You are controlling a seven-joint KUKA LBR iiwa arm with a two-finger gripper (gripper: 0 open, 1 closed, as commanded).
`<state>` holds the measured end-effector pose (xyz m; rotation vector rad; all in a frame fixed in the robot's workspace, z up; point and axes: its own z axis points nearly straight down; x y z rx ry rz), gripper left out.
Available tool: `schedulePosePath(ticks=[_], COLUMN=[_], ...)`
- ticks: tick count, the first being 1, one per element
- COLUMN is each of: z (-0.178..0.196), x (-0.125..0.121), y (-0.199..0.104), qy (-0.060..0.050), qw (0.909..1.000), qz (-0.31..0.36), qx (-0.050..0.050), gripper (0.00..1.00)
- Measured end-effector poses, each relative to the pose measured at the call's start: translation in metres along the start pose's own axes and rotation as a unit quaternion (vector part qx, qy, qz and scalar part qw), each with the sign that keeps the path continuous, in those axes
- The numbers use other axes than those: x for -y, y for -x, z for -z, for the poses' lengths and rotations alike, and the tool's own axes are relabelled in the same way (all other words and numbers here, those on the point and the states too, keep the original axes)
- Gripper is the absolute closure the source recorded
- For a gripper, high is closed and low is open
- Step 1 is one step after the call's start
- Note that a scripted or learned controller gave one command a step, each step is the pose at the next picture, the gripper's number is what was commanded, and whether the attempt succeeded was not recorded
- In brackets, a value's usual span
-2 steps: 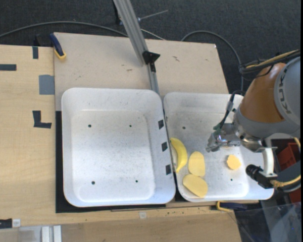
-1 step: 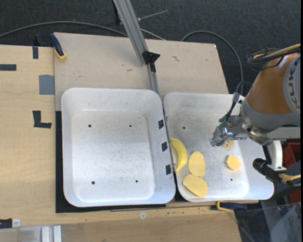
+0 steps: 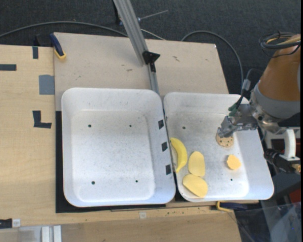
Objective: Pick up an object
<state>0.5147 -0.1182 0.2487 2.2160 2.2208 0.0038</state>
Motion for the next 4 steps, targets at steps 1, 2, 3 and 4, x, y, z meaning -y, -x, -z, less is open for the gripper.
schedulePosePath(ticks=[1,2,3,4], z=[-0.005,-0.001,-0.003,-0.008], x=[-0.013,-0.032,-0.038,-0.061], y=[-0.041,-0.096,-0.141,-0.195], qy=[-0.003,-0.002,-0.003,-0.003], qw=[1.0,1.0,1.0,1.0], qz=[0.002,0.003,0.002,0.002], qx=[-0.001,-0.002,-0.001,-0.001], gripper=[1.0,1.0,1.0,1.0])
